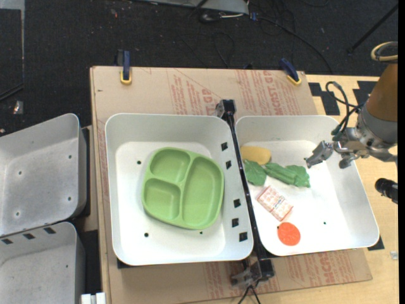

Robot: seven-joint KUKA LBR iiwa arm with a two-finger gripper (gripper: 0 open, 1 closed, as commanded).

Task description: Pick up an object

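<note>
While the wooden table point(171, 90) is carrying two white bins, a green divided plastic plate point(183, 187) is lying in the left bin point(120, 189); the right bin point(354, 195) is holding a green cloth-like piece point(278, 173), a yellow oval point(255, 154), a pink-printed packet point(274, 202) and an orange disc point(289, 234). The gripper point(329, 152) is hovering over this bin, fingers spread, grasping nothing.

— Was there any writing that could be read?

— Red printed lettering ran across the cardboard sheet point(190, 87) under the two bins, but it lay reversed and too faint to make out.

— Anything on the things in the bins?

— The small pink-and-white packet point(274, 202) bore a red pattern or print, too small to read.
</note>
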